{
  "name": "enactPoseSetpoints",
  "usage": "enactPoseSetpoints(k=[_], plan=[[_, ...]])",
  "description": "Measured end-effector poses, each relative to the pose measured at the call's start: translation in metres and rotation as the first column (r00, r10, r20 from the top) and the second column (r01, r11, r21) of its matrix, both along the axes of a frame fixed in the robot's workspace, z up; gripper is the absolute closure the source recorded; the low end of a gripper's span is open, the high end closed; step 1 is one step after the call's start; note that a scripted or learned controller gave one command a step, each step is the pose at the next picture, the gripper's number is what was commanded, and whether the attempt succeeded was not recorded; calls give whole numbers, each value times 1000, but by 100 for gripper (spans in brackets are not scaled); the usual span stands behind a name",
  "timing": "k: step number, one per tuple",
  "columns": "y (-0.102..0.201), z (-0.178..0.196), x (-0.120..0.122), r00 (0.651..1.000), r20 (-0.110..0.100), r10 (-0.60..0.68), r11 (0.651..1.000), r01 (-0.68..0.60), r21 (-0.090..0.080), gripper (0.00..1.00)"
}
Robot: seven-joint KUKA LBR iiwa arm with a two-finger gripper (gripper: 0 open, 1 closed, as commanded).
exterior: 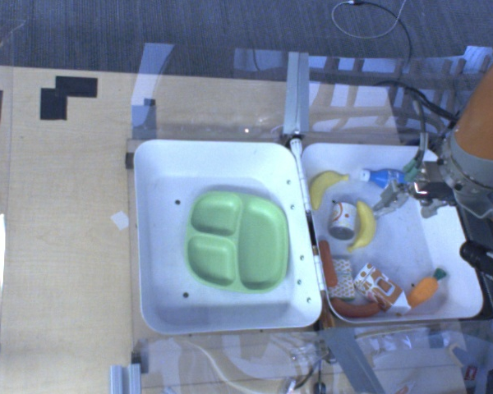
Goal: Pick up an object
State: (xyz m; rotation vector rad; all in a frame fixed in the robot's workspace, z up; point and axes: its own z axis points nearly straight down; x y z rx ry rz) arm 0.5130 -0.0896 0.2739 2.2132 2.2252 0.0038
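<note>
Hovering at the right bin's [468,302] 1 o'clock, the gripper [392,195] — fingers apart, empty — must next descend onto the banana [364,225].

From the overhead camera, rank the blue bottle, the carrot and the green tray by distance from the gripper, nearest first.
Measured from the gripper:
1. Blue bottle, right beside it, at the right bin's back.
2. Carrot, at that bin's front right.
3. Green tray, across in the left bin.

The arm [485,121] is cut off by the right edge; its jaws' spacing is unclear.
</note>
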Motion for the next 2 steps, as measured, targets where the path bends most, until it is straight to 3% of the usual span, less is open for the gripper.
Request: enactPoseSetpoints(k=[1, 2], plan=[[-4, -98, 63, 995, -3, -103, 995, 103, 1, 0], [-22, -185, 59, 997, 10, -75, 997, 75, 1, 0]])
